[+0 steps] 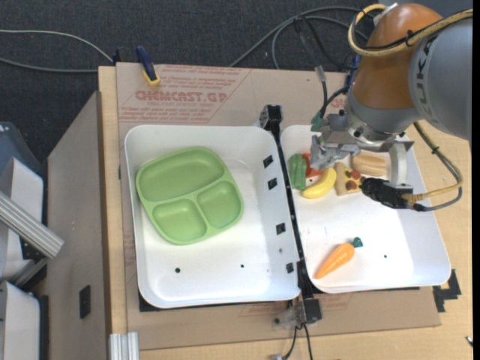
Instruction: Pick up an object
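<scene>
The right bin (405, 253) holds a cluster of toy food near its far left corner: a yellow banana (319, 186), a green vegetable (298, 172) with a bit of red beside it, and a tan bread-like piece (369, 163). An orange carrot (334, 259) with a green top lies apart near the bin's front left. My gripper (324, 156) hangs low over the cluster, just above the banana and right of the green vegetable. The arm's wrist hides part of the cluster behind it.
The left bin (150, 276) holds a green divided plate (189, 195). A black divider (283, 201) runs between the bins. A black cable connector (384, 193) hangs over the right bin beside the cluster. A cardboard sheet (187, 88) lies behind the bins.
</scene>
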Controlling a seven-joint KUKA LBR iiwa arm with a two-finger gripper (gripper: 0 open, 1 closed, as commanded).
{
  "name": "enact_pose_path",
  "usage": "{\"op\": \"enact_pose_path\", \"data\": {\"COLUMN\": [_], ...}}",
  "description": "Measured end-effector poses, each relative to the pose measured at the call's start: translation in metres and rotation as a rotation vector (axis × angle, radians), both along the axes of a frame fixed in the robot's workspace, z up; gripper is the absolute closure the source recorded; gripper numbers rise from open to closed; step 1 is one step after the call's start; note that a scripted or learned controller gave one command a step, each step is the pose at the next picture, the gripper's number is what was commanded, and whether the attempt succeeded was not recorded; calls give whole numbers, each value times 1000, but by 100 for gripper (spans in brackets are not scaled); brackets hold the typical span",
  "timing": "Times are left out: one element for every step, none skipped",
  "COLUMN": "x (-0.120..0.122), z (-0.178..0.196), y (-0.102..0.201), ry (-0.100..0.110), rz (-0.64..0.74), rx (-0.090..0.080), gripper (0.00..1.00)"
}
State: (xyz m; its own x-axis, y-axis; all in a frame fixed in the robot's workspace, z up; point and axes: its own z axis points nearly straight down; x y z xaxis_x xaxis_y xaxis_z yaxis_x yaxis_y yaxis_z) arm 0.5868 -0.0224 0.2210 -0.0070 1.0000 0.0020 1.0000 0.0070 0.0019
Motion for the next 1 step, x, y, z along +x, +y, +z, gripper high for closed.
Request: {"op": "enact_pose_path", "data": {"x": [1], "z": [-1], "y": [46], "ry": [1], "rz": [-1], "rx": [-1], "gripper": [100]}}
